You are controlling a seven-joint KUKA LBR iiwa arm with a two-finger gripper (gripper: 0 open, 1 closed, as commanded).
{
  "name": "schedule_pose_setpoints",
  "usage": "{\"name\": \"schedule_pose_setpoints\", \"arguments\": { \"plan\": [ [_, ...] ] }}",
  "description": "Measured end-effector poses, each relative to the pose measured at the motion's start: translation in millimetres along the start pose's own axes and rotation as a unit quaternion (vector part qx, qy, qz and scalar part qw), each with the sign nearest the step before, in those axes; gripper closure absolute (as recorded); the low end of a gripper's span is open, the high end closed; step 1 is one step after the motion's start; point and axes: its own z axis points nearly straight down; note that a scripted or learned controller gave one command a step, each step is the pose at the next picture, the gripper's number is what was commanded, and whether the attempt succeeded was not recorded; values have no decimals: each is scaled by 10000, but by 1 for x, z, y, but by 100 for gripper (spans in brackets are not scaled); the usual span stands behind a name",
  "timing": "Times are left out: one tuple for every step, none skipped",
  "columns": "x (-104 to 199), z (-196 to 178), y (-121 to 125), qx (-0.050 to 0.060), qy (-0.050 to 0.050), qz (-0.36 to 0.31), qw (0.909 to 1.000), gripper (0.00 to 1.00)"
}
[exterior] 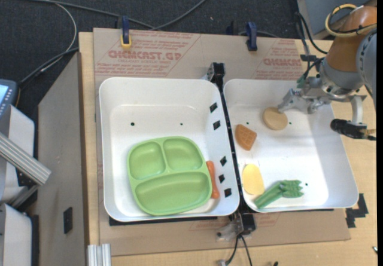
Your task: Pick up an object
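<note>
Gripper point(297, 101) hovers in right bin point(335, 157) beside tan round piece point(275, 119)

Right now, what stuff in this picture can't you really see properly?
- Gripper, camera view: its fingers are too small and blurred against the right bin to tell open from shut.
- Arm: cut off by the picture's right edge.
- Orange carrot-like piece: partly tucked beside the green divided plate, so its full shape is unclear.
- Round tan piece: too blurry to name; whether the gripper touches it cannot be told.
</note>
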Motion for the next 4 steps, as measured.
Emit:
{"name": "schedule_pose_setpoints", "arguments": {
  "plan": [
    [0, -13, 2, -25, -13, -11, 10000, 100],
    [9, -67, -2, -16, -6, -5, 10000, 100],
    [16, -116, -5, -25, -8, -7, 10000, 100],
    [21, -180, -2, -32, -11, -7, 10000, 100]
  ]
}}
